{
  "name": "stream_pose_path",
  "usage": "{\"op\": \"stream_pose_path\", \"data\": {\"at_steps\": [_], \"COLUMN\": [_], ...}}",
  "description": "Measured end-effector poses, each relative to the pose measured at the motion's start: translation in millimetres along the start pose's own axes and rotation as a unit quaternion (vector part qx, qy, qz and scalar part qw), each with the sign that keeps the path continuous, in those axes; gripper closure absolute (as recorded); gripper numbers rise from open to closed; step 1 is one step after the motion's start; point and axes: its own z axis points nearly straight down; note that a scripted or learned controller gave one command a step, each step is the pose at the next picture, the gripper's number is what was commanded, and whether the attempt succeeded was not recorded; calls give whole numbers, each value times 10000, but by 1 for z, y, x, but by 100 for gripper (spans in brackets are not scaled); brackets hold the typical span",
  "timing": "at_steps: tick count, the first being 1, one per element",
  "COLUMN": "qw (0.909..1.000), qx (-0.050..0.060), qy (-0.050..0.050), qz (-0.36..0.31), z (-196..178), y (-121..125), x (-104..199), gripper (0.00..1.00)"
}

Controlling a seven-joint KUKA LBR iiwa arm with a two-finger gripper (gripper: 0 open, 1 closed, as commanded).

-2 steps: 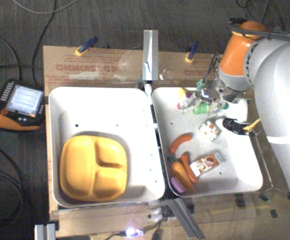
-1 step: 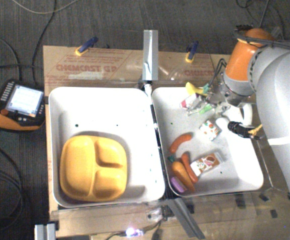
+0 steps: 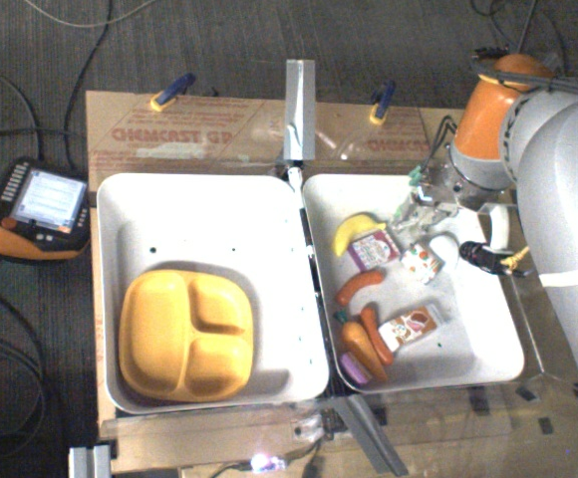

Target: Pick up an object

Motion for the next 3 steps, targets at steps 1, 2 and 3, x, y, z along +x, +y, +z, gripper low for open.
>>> {"op": "stream_pose_path", "data": {"at_steps": [1,2,3], "qw": [9994,9994,9997], "qx": [-178,-170,-169], "qy": [38,32,36], "qz": [283,289,176], "z": [-112,-111,-6], "y": [1,0,-35], "x": [37,36,28], "gripper": [100,0,0]}}
